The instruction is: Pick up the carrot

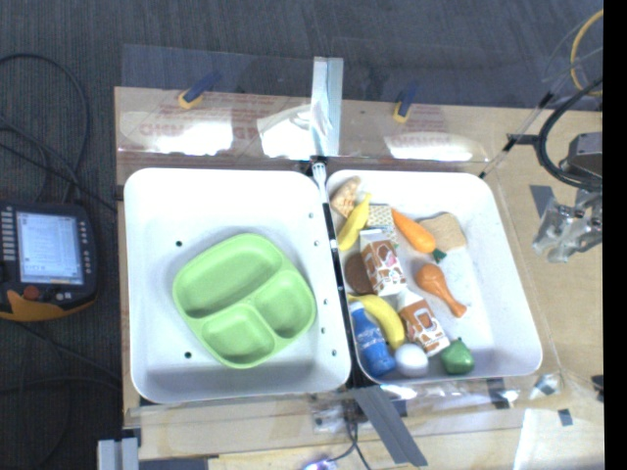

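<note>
The carrot (413, 231) is a short orange cone lying at a slant in the upper middle of the right bin (500, 262), its thick end toward the top left. It touches a slice of bread (447, 228) on its right and a small carton (383, 262) on its left. My gripper (565, 231) hangs outside the right bin, beyond its right wall and well to the right of the carrot, with nothing seen in it.
The right bin also holds two bananas (351, 221), a second carton (424, 325), an orange drumstick (440, 288), a blue bottle (371, 339), a white egg (412, 359) and a green pepper (457, 358). A green divided plate (245, 300) lies in the left bin (157, 213).
</note>
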`<state>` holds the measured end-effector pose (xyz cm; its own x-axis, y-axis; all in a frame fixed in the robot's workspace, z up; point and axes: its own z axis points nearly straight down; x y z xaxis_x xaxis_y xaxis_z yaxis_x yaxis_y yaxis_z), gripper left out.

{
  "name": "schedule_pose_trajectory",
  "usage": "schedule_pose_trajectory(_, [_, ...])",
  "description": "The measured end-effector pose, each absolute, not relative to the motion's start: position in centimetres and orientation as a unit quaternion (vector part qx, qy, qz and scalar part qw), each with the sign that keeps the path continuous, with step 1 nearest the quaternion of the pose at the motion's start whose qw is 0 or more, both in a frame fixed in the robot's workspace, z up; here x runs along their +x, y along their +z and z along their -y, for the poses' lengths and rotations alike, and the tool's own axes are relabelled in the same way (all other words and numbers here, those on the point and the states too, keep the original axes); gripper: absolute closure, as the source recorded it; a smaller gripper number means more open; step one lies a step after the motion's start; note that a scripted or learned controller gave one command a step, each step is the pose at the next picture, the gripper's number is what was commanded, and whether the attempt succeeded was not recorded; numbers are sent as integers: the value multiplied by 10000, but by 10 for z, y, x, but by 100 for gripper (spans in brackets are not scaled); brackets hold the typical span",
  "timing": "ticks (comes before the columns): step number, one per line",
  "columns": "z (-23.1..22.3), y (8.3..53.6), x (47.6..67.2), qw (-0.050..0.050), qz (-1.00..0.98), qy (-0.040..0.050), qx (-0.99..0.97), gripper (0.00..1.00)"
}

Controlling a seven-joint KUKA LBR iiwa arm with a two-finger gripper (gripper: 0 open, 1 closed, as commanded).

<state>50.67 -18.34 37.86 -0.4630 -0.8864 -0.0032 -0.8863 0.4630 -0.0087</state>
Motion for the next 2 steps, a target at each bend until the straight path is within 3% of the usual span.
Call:
schedule_pose_trajectory(1, [223,381,485,20,-7068,5,-7074,100])
schedule_pose_trajectory(2, [221,407,485,23,-5814,8,-8136,100])
